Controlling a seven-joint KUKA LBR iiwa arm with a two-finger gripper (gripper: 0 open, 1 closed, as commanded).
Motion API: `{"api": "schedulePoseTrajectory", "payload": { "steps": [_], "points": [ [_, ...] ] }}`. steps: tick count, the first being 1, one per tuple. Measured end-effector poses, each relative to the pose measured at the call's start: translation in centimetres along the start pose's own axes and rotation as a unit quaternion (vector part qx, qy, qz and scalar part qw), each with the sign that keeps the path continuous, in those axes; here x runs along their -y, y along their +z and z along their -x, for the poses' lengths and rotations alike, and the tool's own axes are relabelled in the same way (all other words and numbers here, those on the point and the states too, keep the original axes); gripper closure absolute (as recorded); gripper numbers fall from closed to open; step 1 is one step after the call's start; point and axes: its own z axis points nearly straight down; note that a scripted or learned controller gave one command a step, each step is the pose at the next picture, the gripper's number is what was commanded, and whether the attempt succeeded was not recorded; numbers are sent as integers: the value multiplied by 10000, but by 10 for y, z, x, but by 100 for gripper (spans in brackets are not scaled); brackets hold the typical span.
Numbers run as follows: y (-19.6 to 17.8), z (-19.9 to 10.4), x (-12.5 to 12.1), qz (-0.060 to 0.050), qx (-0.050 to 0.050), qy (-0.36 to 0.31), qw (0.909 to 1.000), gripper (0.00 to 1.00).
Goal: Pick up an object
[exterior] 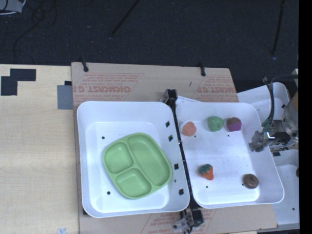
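Note:
The right bin (229, 199) holds several small toys: a pink-orange round piece (188, 128), a green one (215, 123), a purple one (234, 124), an orange-red strawberry-like piece (207, 171) and a brown ring (251, 181). My gripper (260, 144) hangs over the bin's right rim, to the right of the purple piece and above the brown ring. Nothing shows between its fingers.
The left bin (92, 130) holds a green divided plate (136, 165). A black clamp bar (178, 155) joins the two bins. Both rest on cardboard (146, 84) on a wooden bench.

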Motion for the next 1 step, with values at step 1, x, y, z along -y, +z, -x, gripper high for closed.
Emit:
{"api": "schedulePoseTrajectory", "payload": {
  "steps": [1],
  "points": [
    [3,-59,-15,-30,-17,-21,10000,100]
  ]
}}
